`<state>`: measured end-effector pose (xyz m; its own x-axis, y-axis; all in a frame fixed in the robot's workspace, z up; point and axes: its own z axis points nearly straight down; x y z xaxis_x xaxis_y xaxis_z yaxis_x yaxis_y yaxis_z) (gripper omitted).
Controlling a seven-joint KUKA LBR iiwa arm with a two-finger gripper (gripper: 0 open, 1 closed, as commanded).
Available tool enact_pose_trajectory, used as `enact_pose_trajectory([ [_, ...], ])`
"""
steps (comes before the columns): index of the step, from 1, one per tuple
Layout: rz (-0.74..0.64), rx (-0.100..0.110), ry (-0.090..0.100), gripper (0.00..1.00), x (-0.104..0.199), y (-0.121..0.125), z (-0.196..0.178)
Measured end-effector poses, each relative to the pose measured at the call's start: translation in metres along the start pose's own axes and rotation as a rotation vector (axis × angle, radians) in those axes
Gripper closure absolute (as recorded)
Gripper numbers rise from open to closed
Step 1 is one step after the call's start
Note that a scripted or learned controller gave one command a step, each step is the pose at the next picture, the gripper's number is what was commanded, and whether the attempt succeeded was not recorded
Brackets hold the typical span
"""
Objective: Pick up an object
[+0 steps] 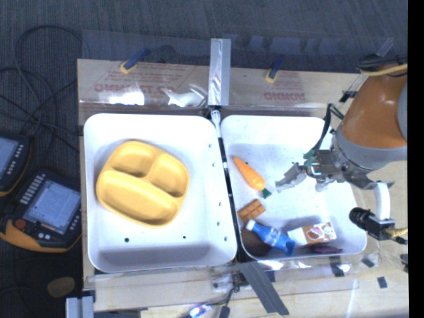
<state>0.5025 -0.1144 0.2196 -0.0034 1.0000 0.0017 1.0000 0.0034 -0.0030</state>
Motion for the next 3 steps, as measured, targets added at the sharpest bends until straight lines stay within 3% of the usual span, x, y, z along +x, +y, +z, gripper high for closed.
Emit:
enact_pose_trajectory([
  [1,-0.184,-0.003,0.000,0.00,0.014,0.074,0.126],
  [2,-0.183,-0.004,0.001,1.00,0.013,0.074,0.118],
  [3,-0.044,0.000,-0.003,1.00,0.103,0.110,0.037],
])
